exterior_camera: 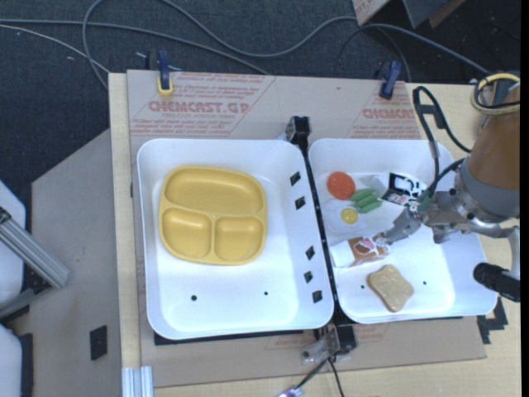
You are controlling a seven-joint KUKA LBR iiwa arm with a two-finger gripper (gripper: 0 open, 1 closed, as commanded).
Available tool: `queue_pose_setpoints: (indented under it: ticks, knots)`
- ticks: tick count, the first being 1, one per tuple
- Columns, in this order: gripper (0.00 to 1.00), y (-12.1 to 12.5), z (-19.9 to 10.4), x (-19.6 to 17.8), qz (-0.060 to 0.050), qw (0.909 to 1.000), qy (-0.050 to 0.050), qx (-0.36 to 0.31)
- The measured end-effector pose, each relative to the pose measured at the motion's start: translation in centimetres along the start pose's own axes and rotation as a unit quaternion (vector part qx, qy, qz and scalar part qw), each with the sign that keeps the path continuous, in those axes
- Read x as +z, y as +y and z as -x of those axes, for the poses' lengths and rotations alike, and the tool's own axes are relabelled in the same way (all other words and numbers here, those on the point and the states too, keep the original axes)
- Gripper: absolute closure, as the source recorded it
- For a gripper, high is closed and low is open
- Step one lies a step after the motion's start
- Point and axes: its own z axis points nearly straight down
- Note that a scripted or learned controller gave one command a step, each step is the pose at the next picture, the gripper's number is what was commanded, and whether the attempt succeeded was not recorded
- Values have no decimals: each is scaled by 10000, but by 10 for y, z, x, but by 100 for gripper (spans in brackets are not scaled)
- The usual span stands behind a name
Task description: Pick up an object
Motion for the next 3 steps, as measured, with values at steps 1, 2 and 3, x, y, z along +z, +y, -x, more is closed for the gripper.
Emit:
queue_pose_setpoints:
  ticks: [1, 2, 3]
  knots:
    - [0, 3, 0, -7, 70, 10000, -12, -19]
    - [0, -6, 0, 51, 40, 10000, -2, -11]
    - [0, -7, 5, 95, 47, 10000, -4, -12]
